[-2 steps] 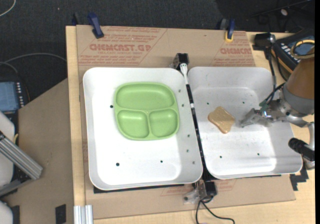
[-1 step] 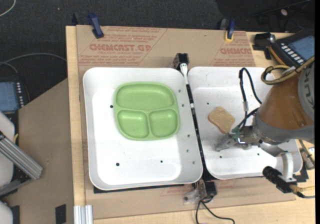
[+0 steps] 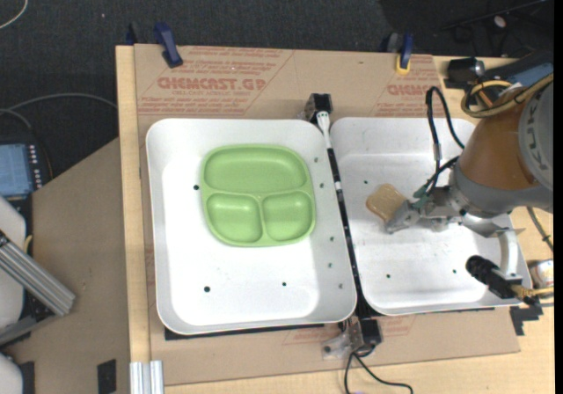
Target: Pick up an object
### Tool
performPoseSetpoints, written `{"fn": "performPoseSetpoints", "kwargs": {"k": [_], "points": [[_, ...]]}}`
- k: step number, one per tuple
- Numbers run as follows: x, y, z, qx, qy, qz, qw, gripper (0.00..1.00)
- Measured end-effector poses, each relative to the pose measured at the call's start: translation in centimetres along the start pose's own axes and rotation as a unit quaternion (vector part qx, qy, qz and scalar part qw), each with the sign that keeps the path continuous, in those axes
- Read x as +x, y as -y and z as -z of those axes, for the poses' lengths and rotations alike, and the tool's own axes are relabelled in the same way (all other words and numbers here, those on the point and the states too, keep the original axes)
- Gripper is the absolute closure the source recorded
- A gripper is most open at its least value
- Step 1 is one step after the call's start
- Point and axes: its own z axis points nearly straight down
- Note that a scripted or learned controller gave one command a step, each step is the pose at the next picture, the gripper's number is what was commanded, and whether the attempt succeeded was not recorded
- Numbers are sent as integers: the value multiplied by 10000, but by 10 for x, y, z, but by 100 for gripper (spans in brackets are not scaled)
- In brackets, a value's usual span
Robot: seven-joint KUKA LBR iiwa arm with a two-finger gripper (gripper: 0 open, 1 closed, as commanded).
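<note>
**A:** In the right-hand shallow white plastic bin (image 3: 422, 291), we find the grey KUKA arm with its orange wrist band (image 3: 497, 159) reaching in from the right, its two-finger metal gripper (image 3: 406, 215) brought low beside a small tan block, a squarish wedge that looks like sponge or wood (image 3: 383, 201).

**B:** Does it have the block?

**A:** We cannot say so. The fingertips sit just beside the block's right edge, perhaps touching it, but we see nothing held between them. Whether the jaws stand wide or narrow we cannot tell from this slant; the fingers merge into one grey shape.

**B:** And the left bin?

**A:** The left-hand shallow white bin (image 3: 176, 278) holds a pale green plastic plate with three compartments (image 3: 257, 194), lying flat and well apart from the arm. We judge it is no target at present: the wrist is angled toward the tan block, the only loose thing in the bin it occupies.

**B:** Why so low and tilted?

**A:** We read it as an approach from the side, the arm leaning in because its base stands off to the right. The block lies near the divider between the bins, so the gripper must stretch across most of the tray.

**B:** What could go wrong?

**A:** A nudge rather than a grasp; a light block could slide toward the wall.
</note>
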Motion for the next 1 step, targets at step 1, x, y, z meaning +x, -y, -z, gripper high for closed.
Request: {"fn": "performPoseSetpoints", "kwargs": {"k": [1], "points": [[49, -25, 0, 10, -12, 20, 10000, 0]]}}
